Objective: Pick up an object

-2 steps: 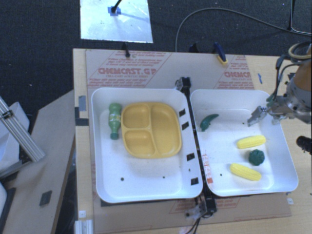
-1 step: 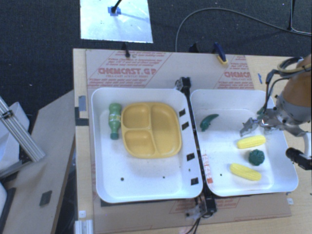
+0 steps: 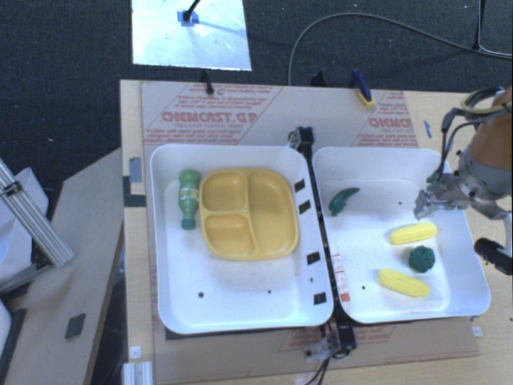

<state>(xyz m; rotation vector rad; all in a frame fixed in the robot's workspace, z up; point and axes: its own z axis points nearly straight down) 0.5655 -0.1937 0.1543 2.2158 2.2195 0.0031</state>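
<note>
The yellow divided plate (image 3: 247, 213) is lying in the middle of the left bin (image 3: 172, 295); it is looking like stiff, light plastic, too broad for a pinch except at its raised rim. The green toy bottle (image 3: 188, 198) is lying along the plate's left edge, near the bin's left wall; being smooth and round, it would probably roll unless taken across its body.

In the right bin (image 3: 457, 299), one toy corn cob (image 3: 413, 233) is lying near the right wall and a second corn cob (image 3: 403, 282) is sitting toward the near right corner. Both are seeming hard, light and a little slippery, so a grip across the short middle looks safest. The toy broccoli (image 3: 422, 258) is resting between the two cobs, knobbly and easy to pinch. The green pepper (image 3: 343, 200) is lying near the bin's left wall, thin and curved.

The arm is reaching in over the right bin's right wall, with the gripper (image 3: 427, 205) hanging just above the upper cob, carrying nothing that I can make out; how the jaws are standing I cannot tell
</note>
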